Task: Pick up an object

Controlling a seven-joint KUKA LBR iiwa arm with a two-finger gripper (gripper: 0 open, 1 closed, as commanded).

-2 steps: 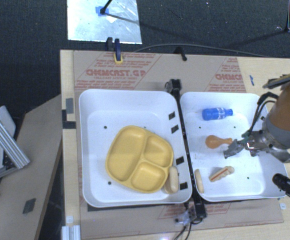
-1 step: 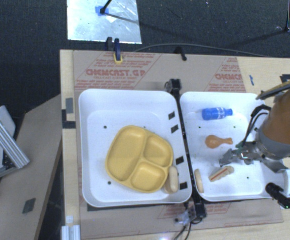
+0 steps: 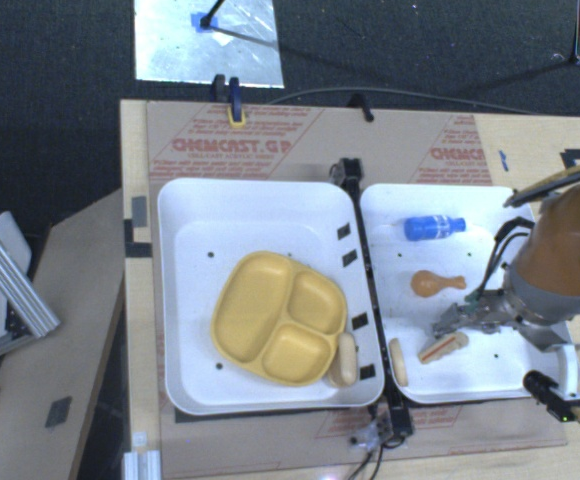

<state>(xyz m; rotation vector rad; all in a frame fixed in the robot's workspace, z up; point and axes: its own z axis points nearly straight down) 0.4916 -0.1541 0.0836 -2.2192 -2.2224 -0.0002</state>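
In the camera view, the end effector (image 3: 457, 320) is lowered into the right bin (image 3: 490, 393) just above a hot-dog toy (image 3: 442, 347); whether anything is gripped cannot be told. The arm (image 3: 568, 263) is cut off at the right edge. "CHEMCAST GP" is printed on the surface (image 3: 270, 143).

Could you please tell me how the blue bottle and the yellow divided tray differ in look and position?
The blue bottle is small and lies on its side in the right bin; the yellow divided tray is far larger and rests flat in the left bin. The bottle lies near its bin's far wall, the tray towards its bin's near right corner. The bottle is rounded; the tray is shallow with three compartments. Both lie untouched.
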